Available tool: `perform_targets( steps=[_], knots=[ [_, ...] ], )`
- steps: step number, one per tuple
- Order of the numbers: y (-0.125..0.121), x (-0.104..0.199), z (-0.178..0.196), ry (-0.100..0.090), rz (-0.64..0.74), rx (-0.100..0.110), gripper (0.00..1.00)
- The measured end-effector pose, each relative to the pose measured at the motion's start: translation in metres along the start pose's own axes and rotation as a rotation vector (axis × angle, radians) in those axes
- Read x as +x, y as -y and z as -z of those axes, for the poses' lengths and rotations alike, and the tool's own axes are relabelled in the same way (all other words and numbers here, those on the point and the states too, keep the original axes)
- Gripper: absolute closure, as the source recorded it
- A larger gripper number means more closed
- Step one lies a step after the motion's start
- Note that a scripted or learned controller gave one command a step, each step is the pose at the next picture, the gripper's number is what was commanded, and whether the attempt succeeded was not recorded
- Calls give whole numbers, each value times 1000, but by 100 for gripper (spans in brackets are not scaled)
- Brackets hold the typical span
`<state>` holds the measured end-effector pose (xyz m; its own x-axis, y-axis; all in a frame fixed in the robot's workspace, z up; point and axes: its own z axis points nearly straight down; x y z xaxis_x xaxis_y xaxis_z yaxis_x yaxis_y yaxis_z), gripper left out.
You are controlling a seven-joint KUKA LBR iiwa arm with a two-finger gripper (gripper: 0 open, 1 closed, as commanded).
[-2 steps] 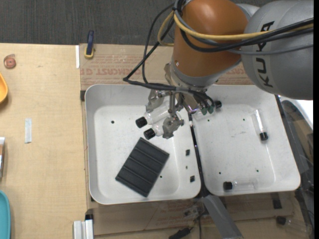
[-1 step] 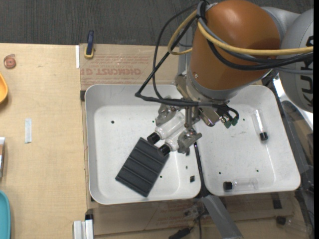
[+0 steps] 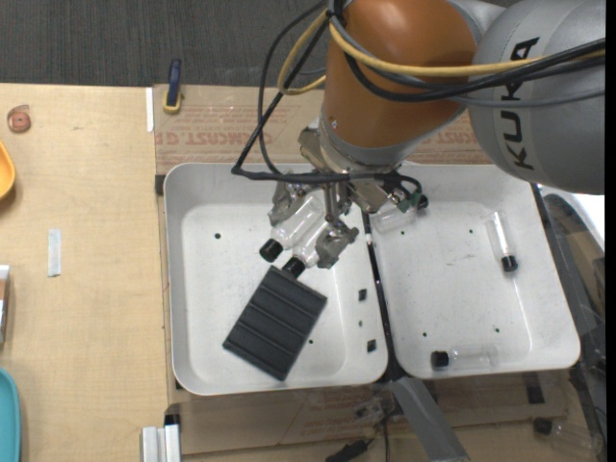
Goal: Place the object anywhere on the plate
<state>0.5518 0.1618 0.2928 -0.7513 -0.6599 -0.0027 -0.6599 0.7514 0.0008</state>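
Your tool (image 3: 289, 258), a silver and black fitting under the arm's orange wrist, hangs over the upper middle of the left shallow white bin (image 3: 192, 258); from this slanted overhead view you cannot tell whether it is open, closed or gripping anything. The likely task thing, a flat black ribbed rectangular plate (image 3: 276, 322), lies in the same bin directly at the tool's 6 to 7 o'clock, its upper corner just beside the tool's tip. Its long axis runs from 1 o'clock down to 7 o'clock, so any approach likely means descending toward 7 o'clock.
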Motion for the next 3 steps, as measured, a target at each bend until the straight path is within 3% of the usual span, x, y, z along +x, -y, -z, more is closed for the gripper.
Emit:
perform_targets(
  steps=[1,2,3],
  knots=[
    [17,-76,70,3,317,1,100],
    [-47,3,-16,-2,600,-2,100],
    [-6,-55,53,3,868,-1,100]
  ],
)
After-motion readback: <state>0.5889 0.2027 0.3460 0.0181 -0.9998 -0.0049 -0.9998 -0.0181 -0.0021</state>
